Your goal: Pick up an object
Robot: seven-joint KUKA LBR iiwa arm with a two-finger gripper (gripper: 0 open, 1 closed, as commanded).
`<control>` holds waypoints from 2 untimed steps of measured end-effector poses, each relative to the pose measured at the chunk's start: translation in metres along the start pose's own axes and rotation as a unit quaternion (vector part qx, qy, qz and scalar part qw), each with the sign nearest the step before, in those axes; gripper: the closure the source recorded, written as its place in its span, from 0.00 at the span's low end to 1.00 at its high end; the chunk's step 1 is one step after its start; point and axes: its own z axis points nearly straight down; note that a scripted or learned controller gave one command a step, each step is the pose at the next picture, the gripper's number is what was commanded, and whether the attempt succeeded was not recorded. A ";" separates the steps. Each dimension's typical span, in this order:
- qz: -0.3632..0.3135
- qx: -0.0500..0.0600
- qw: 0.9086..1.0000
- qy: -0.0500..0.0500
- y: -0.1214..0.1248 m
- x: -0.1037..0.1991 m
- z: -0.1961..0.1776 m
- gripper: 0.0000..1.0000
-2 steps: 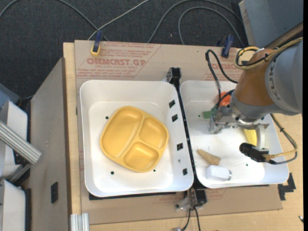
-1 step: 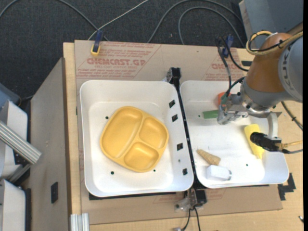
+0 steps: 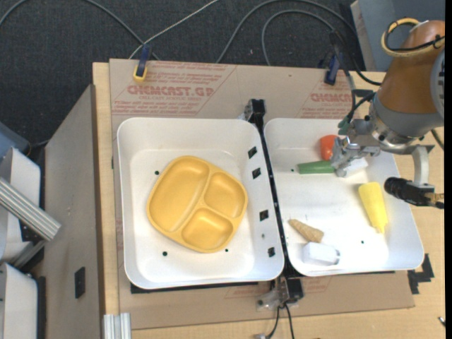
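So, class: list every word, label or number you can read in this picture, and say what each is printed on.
"CHEMCAST GP", red print, upside down, on the brown sheet behind the left bin.
More red print, the same style, on the sheet behind the right bin: partly hidden, too blurred to read.
Smaller red lines under both: too small to read.

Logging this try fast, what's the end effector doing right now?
End effector: low in the right white bin, at the green stick-shaped object; open or shut cannot be told.
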 end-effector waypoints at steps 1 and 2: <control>0.000 0.000 1.000 0.000 0.002 0.000 -0.051 1.00; -0.003 0.003 1.000 0.001 0.007 0.052 -0.053 1.00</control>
